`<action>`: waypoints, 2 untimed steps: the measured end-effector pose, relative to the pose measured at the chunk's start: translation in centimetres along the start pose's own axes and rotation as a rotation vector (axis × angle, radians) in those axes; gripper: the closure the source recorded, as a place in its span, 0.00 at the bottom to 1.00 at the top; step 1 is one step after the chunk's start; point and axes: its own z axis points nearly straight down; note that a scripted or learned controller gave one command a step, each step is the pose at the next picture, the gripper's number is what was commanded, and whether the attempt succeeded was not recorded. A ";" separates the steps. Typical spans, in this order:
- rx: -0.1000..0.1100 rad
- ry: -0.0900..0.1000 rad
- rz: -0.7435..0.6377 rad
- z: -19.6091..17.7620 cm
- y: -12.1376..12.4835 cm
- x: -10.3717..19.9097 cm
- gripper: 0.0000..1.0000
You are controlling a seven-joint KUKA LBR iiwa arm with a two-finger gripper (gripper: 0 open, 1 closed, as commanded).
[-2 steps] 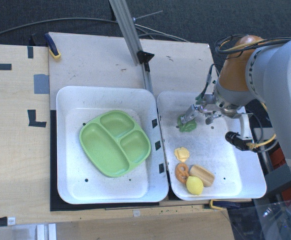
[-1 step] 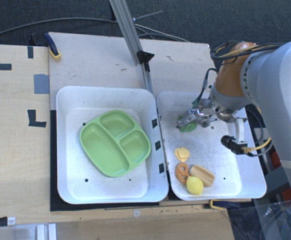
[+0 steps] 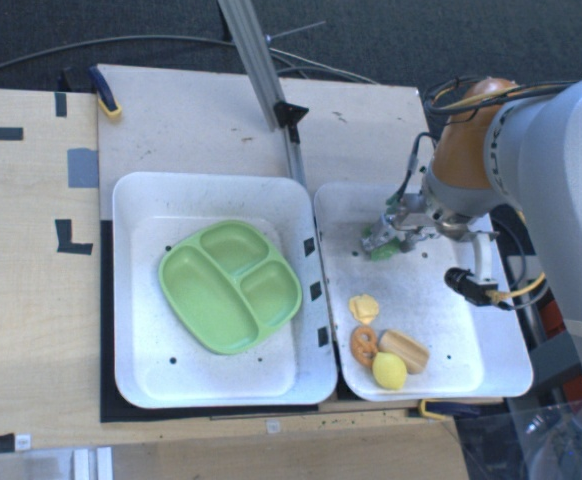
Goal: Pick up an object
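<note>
My gripper (image 3: 389, 232) hangs low over the upper middle of the right bin (image 3: 506, 363), at the end of the grey arm with the orange band. A small green object (image 3: 382, 252) lies right at the gripper's tip, partly covered by it; whether it is gripped cannot be made out. At the bin's front left lie a pale yellow piece (image 3: 364, 309), an orange ring (image 3: 362, 343), a tan block (image 3: 405, 350) and a yellow lemon-like ball (image 3: 389, 372), all packed close together and apart from the gripper.
The left bin (image 3: 123, 268) holds a green divided plate (image 3: 231, 285). A slanted metal pole (image 3: 256, 43) ends in a black clamp near the bins' shared back corner. A black cable fitting (image 3: 471, 286) hangs over the right bin's right side.
</note>
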 end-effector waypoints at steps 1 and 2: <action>-0.006 0.000 0.003 -4.4 0.5 -0.4 1.00; -0.008 -0.001 0.003 -10.7 0.8 -0.7 1.00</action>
